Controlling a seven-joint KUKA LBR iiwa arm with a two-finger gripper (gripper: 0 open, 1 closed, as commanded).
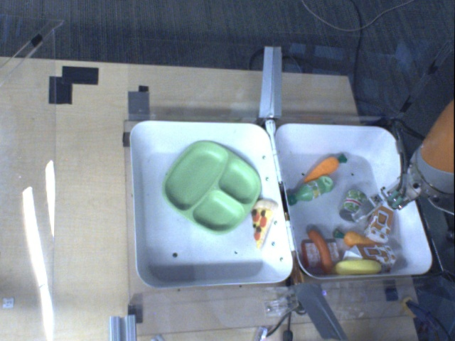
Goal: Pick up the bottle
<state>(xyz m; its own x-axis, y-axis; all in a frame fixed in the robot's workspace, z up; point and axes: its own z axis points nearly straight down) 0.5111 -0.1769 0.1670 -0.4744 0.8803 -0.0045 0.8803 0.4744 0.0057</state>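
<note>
A small green bottle (311, 189) lies on its side in the upper middle of the right bin (377, 139), just below an orange carrot (322, 168). My gripper (394, 197) hangs at the right side of that bin, well to the right of the bottle. It sits beside a small can (355, 204) and above a patterned carton (379, 222). I see nothing in its grasp. The grey arm with its orange band (437, 151) comes in from the right edge.
The right bin's lower part holds a red-brown sauce bottle or sausage (318, 251), a small carrot (355, 239) and a banana (357, 266). The left bin (153, 212) holds a green divided plate (213, 185) and a pizza slice (261, 220).
</note>
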